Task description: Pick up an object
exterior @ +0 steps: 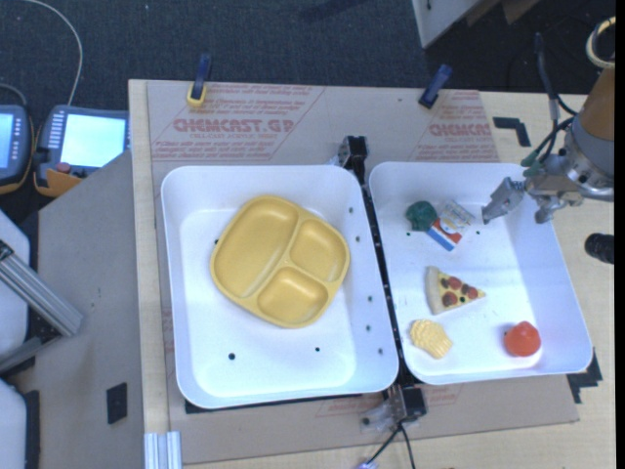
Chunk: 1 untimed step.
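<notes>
Left of the gripper (520, 203), its fingers spread around nothing, lie a small packet (449, 225) and a green toy (422, 214).

The two bins (195, 291) are plain white, and the left one carries a few small black dots on its floor. A mustard-yellow divided plate (280, 260) lies in it. The right bin's things are a dark green lump (422, 215), a white packet (449, 225) marked red and blue, a tan pizza slice (452, 291) dotted red, a pale yellow ridged piece (430, 338) and an orange-red tomato (522, 339). The surface (293, 115) is light brown with faded red lettering. The hand (522, 203) is grey.
</notes>
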Tool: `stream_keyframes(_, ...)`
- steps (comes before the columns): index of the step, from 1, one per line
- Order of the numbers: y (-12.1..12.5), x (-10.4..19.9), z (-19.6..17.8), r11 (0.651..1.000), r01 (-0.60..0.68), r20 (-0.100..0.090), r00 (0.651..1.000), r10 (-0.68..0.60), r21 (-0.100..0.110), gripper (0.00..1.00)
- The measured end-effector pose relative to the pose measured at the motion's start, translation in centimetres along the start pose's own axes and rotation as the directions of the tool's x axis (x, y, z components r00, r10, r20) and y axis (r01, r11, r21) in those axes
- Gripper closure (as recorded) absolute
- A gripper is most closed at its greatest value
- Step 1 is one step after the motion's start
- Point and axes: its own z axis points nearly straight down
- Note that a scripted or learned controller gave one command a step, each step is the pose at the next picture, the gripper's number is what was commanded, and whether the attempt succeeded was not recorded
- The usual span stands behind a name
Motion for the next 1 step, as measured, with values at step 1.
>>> stream_keyframes(1, 0.29, 0.08, -0.89, 1.0, 0.004, 0.003, 1.0, -0.004, -0.015, 0.0)
